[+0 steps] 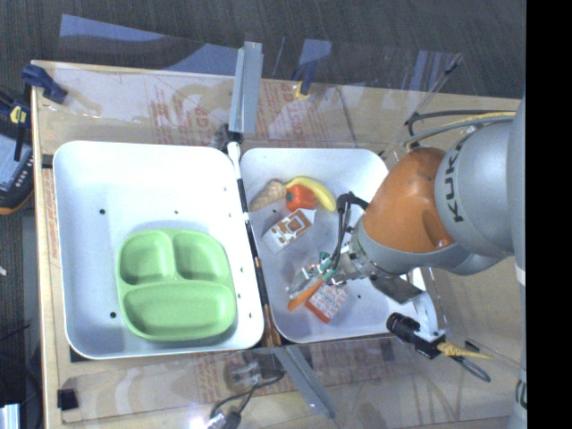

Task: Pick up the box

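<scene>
Two Bins, Target in the Right One

Nearest, the end effector [335, 262] sits low in the right bin [375, 164], positioned over clutter; whether it is parted or closed cannot be told. The box [326, 303] lies just beside it, unheld. Farther off rest a banana [313, 189] and a green tray [176, 284] in the left bin [80, 164].
</scene>
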`<state>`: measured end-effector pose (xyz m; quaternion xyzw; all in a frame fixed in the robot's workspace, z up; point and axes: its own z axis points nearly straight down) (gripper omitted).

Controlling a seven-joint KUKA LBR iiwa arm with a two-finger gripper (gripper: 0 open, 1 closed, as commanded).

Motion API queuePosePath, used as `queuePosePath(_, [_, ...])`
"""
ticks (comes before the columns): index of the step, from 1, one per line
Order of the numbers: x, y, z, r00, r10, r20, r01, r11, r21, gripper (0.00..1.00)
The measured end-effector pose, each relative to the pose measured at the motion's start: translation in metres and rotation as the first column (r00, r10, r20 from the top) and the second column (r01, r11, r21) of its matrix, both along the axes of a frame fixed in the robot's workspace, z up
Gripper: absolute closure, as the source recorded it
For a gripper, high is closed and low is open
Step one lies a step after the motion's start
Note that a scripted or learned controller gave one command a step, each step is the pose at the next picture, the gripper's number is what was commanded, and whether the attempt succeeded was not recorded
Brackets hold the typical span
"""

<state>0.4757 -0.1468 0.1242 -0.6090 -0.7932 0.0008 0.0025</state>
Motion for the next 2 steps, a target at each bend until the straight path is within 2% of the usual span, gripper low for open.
queuePosePath(1, [0.003,-0.019,-0.029,0.999,0.042,0.009,-0.042,0.999,-0.001,0.0])
queuePosePath(2, [0.005,-0.021,-0.018,0.999,0.047,0.012,-0.047,0.999,-0.006,1.0])
